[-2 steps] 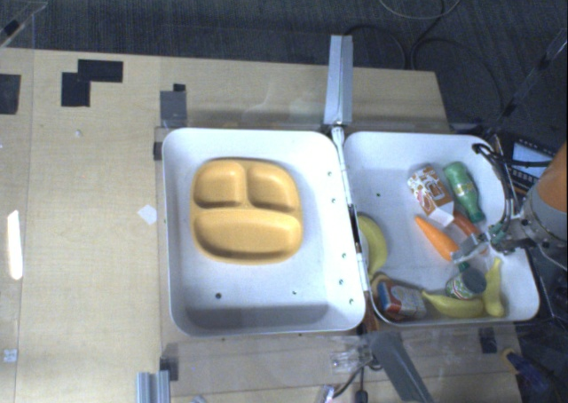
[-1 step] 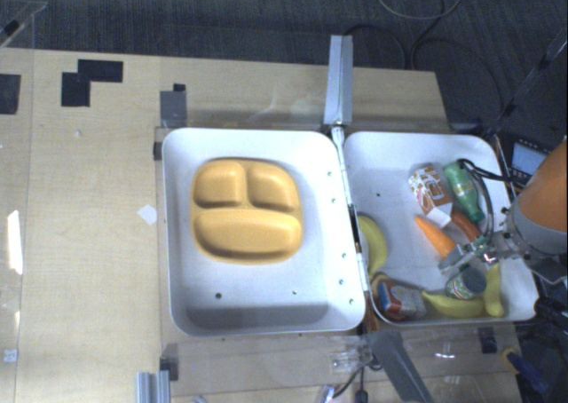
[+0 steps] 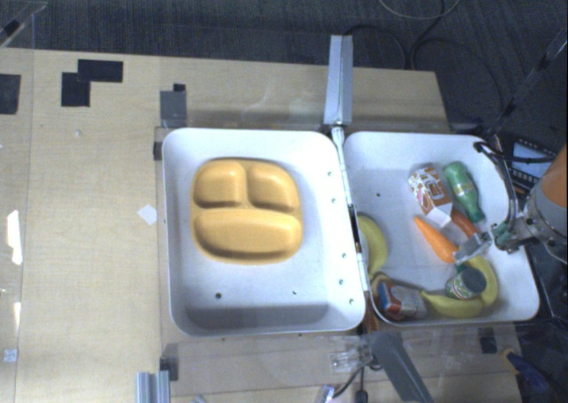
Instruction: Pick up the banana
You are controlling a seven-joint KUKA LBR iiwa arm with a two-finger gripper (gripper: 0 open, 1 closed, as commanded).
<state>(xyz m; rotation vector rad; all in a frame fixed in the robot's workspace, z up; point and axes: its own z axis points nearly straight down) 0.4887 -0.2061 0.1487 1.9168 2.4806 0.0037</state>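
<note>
Two yellow bananas lie in the right bin (image 3: 390,153). One banana (image 3: 374,247) curves along the bin's left wall. The other banana (image 3: 456,304) lies at the front edge, bent around a green-topped round can (image 3: 470,283). My gripper (image 3: 479,246) reaches in from the right, low over the bin. It is just above that can and the front banana, beside the carrot's right end. Nothing shows in its grasp.
An orange carrot (image 3: 434,239), a green bottle (image 3: 463,189) and a small printed carton (image 3: 428,185) lie in the right bin's middle and back. A can (image 3: 399,300) lies at the front left. A yellow divided plate (image 3: 246,210) sits in the left bin (image 3: 186,286).
</note>
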